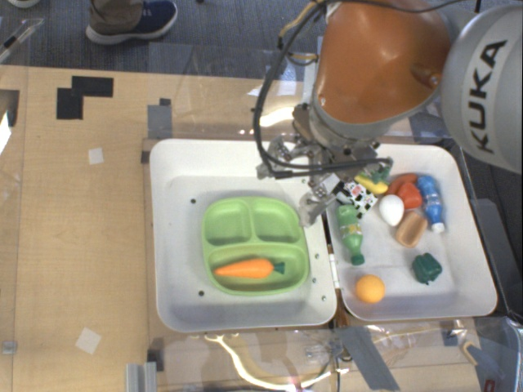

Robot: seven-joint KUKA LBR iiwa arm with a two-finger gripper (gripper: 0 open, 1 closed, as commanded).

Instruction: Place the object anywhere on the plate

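My gripper (pixel 315 207) hung over the seam between the bins; whether it was parted or closed I could not tell; the carrot (pixel 248 269) lay in the green plate's (pixel 249 219) long compartment, apparently placed.

Light wooden bench (pixel 73 243), dark, perhaps carpeted floor (pixel 237 15), black markers (pixel 82 95)
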